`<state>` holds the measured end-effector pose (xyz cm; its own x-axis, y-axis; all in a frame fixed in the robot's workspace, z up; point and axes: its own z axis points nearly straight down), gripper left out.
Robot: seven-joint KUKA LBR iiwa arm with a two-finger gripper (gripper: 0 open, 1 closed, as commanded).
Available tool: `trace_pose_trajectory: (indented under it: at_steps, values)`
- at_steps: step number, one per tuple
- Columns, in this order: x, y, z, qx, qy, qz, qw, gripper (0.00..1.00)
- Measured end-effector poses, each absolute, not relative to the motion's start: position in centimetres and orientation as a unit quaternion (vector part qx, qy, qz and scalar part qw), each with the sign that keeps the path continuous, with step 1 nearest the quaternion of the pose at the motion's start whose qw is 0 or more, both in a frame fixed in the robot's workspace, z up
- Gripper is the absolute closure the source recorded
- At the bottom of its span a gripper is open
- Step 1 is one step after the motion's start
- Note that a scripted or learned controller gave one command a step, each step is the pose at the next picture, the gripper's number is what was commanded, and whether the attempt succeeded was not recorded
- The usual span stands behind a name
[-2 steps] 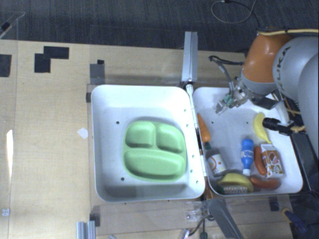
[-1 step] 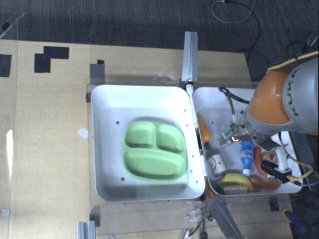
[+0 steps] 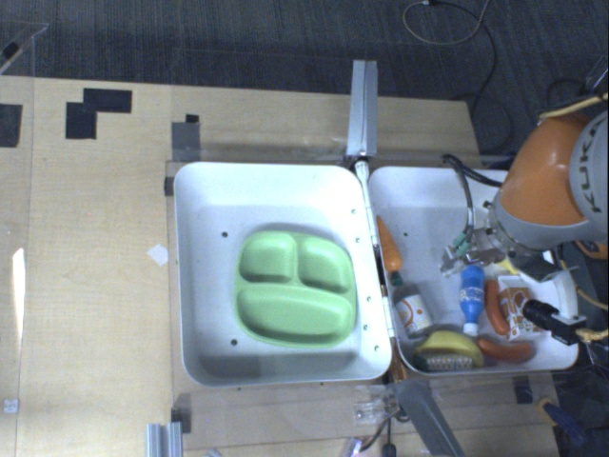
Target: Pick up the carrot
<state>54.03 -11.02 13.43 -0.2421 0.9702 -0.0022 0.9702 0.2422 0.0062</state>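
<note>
Glossy white plastic bins [image 3: 205,217], matt green plastic tray [image 3: 295,288], pale wood bench [image 3: 86,284], smooth orange carrot [image 3: 387,247].

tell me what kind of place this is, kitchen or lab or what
Most likely a robotics lab, not a kitchen: a wooden bench holds two white bins, the grey-and-orange arm reaches in, and cables lie on carpet. The carrot and banana look like toy props.

We see even, bright overhead light, soft glare on the white bins [image 3: 276,184], faint shadows, mild blur throughout
</note>
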Motion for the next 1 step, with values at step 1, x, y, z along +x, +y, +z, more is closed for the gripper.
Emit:
trace_pose_trajectory:
  at_steps: [1]
  values:
    - [52.86,-3.36,18.53,0.725,0.689,0.0021,0.002,1.00]
